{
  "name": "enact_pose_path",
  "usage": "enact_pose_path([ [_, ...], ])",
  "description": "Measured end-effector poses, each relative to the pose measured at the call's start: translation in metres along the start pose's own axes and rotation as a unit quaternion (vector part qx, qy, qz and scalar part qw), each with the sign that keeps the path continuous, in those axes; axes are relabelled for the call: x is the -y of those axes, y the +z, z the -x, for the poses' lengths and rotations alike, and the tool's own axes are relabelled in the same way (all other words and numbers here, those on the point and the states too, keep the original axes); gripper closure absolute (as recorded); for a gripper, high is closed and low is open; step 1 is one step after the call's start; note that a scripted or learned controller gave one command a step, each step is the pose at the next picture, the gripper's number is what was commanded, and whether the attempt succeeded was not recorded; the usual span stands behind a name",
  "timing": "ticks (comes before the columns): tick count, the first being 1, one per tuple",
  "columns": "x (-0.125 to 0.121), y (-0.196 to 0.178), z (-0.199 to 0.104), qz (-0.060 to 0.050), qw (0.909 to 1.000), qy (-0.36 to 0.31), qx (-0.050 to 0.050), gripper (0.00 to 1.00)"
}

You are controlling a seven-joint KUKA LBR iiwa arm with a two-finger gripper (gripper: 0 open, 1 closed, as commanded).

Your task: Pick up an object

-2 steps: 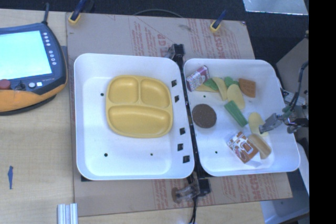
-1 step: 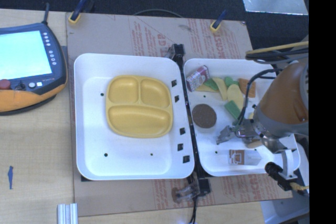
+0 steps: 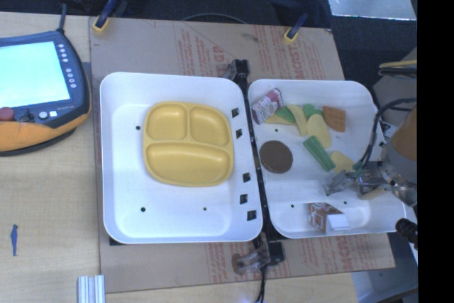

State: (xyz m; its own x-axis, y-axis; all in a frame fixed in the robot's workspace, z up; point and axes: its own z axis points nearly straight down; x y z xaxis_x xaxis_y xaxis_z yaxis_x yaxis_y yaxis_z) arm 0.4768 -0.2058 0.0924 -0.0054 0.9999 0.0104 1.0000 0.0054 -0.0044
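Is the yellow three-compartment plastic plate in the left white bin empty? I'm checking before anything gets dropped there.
Empty. The yellow three-compartment plastic plate lies flat, right side up in the left white bin, and all three compartments show only bare yellow.

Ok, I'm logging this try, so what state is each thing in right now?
Yellow plastic divided tray: flat in the left white bin, compartments bare.
Brown round disc: flat in the right white bin.
Green stick-shaped piece: lying slanted, untouched.
Small printed carton: lying at the near wall.
Tool: low over the right bin, holding nothing visible.
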Motion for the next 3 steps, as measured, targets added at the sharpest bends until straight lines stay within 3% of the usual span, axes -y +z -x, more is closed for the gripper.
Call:
enact_pose_path([
  [1,-0.05,0.001,-0.048,0.003,1.0,-0.003,0.004,0.0],
  [2,-0.072,-0.019,-0.074,0.003,1.0,-0.001,0.005,0.0],
  [3,-0.106,-0.001,-0.111,0.005,1.0,-0.001,0.007,0.0],
])
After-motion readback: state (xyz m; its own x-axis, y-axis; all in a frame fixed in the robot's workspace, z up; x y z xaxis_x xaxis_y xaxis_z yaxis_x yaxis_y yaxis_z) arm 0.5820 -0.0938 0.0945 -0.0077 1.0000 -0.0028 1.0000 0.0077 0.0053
